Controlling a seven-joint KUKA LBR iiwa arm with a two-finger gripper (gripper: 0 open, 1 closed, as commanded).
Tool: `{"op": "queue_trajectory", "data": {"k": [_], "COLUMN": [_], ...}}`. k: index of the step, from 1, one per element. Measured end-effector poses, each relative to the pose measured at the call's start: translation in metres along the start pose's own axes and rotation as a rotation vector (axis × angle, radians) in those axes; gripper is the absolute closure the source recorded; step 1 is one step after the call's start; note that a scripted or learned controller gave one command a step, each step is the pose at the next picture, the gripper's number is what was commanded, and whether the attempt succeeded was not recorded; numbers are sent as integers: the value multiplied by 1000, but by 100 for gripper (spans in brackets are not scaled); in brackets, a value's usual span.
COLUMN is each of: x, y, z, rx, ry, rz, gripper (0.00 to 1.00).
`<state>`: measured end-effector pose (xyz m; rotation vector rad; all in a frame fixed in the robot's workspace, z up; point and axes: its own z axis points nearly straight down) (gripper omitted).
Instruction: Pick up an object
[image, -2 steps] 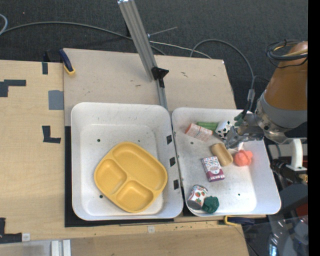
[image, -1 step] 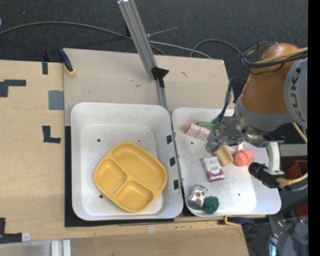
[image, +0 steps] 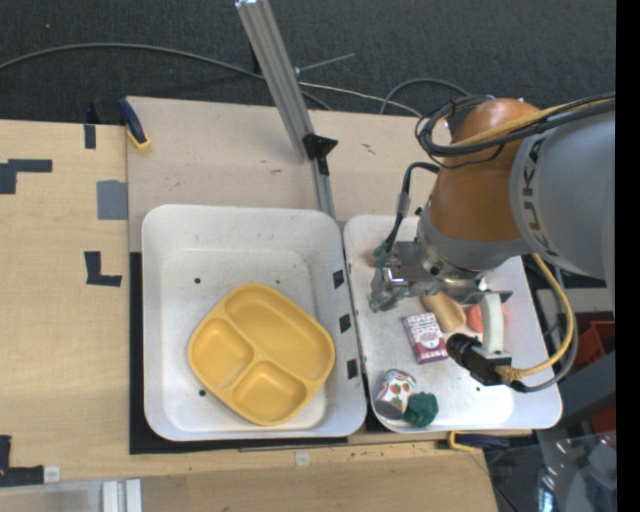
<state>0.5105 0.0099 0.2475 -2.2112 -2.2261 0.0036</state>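
Two shallow white bins are seen side by side on the bench. The left bin (image: 160, 300) carries one yellow divided tray (image: 262, 352) with three compartments, set toward the bin's near edge and slightly right of centre, turned at an angle. Nothing else is seen in that bin apart from a few small dark specks on its floor.

The right bin (image: 540, 405) is largely covered by the arm (image: 500, 190), whose grey body and orange band overhang the bin's far half. The gripper (image: 385, 285) is lowered near the right bin's left edge, close to the wall shared with the left bin. Whether anything is pinched by it cannot be told, since the metal parts blur together.

Four loose items are counted in the right bin. One small pink-and-white carton (image: 425, 337) lies near the bin's centre, just beside the gripper mount. One tan oblong item (image: 445, 310) is partly hidden under the wrist. One orange-red and white item (image: 485, 322) lies toward the right edge. One small round white, red and green object (image: 402, 395) rests at the near left corner.

One black cable connector (image: 470, 358) hangs over the bin's near half. One metal pole (image: 285, 85) crosses the bench's far edge.
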Motion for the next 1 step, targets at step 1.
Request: {"op": "queue_trajectory", "data": {"k": [1], "x": [58], "y": [13], "z": [14], "rx": [-2], "ry": [-1], "rz": [-1], "gripper": [100]}}
